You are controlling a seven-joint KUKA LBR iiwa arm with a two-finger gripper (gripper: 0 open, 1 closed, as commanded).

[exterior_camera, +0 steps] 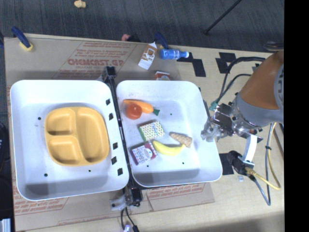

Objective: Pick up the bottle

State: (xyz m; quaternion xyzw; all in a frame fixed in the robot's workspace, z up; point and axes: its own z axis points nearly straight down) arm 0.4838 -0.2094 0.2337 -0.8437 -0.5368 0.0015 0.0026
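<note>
Gripper (210, 131) at right bin's (208, 154) right rim | arm bent low | finger gap unclear | bottle (172, 54) behind bins

A robotics lab is suggested: a surface (231, 211) covered with taped-down cardboard (91, 57) is seen, with clamps (21, 38) fixed at its edge, loose cables (270, 178) trailing beside two white bins (19, 129), black tape marks (195, 64), and grey carpet (145, 8) beyond.

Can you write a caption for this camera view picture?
Robot gripper waits at the right bin of toy food; the blue bottle lies on the bench behind it.
</note>
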